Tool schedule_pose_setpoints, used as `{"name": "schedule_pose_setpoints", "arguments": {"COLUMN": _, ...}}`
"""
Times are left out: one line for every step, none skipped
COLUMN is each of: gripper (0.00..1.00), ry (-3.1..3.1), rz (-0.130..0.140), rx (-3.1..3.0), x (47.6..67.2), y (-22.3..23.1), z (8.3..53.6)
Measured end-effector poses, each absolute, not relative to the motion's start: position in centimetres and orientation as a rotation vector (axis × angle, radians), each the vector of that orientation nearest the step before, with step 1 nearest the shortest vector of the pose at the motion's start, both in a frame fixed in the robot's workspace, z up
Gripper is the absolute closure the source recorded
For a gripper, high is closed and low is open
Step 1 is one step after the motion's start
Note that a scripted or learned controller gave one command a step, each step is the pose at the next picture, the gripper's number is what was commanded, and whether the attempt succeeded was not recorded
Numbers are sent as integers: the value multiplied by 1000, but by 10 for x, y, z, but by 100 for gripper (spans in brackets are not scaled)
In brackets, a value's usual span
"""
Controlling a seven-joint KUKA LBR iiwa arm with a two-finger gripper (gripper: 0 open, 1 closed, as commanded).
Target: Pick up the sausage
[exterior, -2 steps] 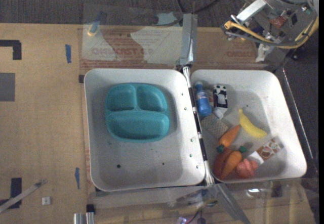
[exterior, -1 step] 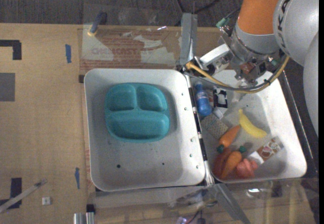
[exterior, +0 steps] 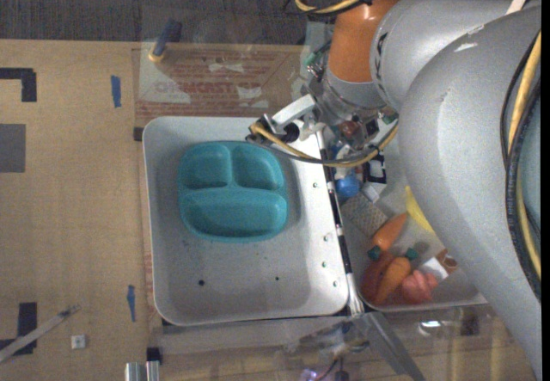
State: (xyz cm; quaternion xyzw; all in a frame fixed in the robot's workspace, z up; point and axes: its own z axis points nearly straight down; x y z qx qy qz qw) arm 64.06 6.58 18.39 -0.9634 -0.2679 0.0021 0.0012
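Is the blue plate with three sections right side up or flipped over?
Right side up. The teal three-section plastic plate lies flat in the left white bin, its hollow compartments facing up.

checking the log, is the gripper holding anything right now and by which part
Cannot be told: the gripper sits over the right bin, its fingertips hidden among the toys.

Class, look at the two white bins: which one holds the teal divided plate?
The left bin holds the teal divided plate. The right bin, under the arm, holds small mixed items instead.
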Motion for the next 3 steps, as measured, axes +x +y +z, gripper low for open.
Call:
{"name": "schedule_pose_setpoints", "arguments": {"gripper": 0, "ry": -739, "rz": -1, "rx": -3052, "x": 654, "y": 63, "z": 186}}
{"name": "schedule_pose_setpoints", "arguments": {"gripper": 0, "ry": -968, "rz": 8, "rx": -2985, "x": 601, "y": 71, "z": 184}}
{"name": "schedule_pose_setpoints", "arguments": {"gripper": 0, "ry": -779, "rz": 4, "rx": -3041, "x": 624, "y": 80, "z": 153}}
